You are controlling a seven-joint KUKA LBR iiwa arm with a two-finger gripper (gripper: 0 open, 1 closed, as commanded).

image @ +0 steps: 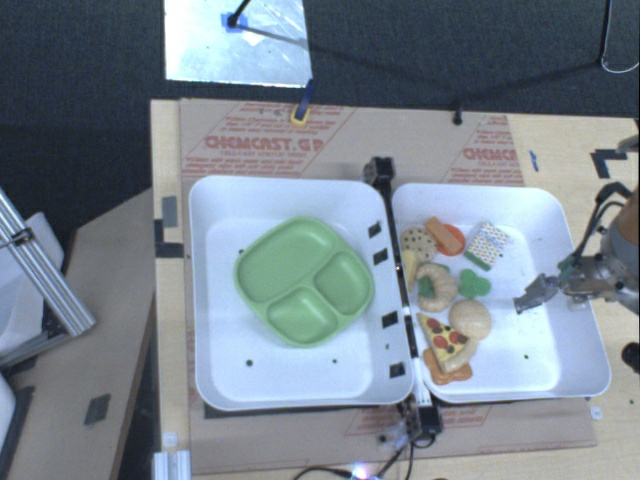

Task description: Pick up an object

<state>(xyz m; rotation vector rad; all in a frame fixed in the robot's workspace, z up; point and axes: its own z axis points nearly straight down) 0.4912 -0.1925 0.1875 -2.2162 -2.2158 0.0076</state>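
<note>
Gripper [532, 297] over right bin [575, 368], right of toy food pile [447, 303], finger gap indiscernible, green plate [304, 281] in left bin [215, 368]

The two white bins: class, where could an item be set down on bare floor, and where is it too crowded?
Left bin: bare strips between the green divided plate and the walls. Right bin: open floor between the toy food and the gripper, along its near wall too. Crowded: the pile beside the divider, from cookie to pizza slice.
</note>
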